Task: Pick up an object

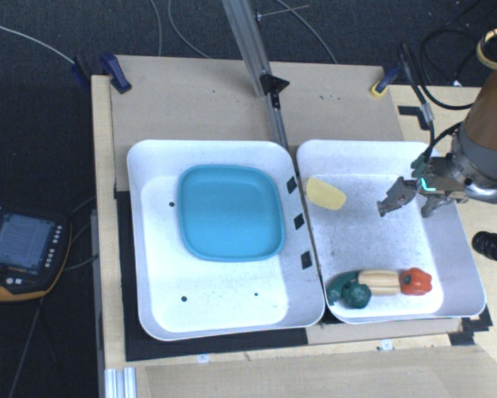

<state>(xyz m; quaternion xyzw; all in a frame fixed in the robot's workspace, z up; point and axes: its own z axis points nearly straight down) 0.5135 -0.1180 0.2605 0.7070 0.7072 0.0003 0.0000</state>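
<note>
Two shallow white bins are sitting side by side on the bench. The left bin (148,222) is holding a square turquoise plate (230,211), which is lying flat toward the far half of that bin. The right bin (372,230) is holding four small things. A pale yellow piece (325,194), soft-edged and wedge-like, is lying near the bin's far left corner. Along the near wall a dark green lump (349,292) is resting on the left, a tan, bread-coloured roll (379,282) is touching it in the middle, and a red tomato-like toy (415,281) is sitting just beside the roll on the right.

The arm is reaching in from the right, and its gripper (414,200) is hanging over the far right part of the right bin with its two dark fingers (393,199) spread apart and nothing between them. The gripper is standing well apart from the row of three toys and to the right of the yellow piece. A black teach pendant (20,247) is lying on the dark floor at the far left.
</note>
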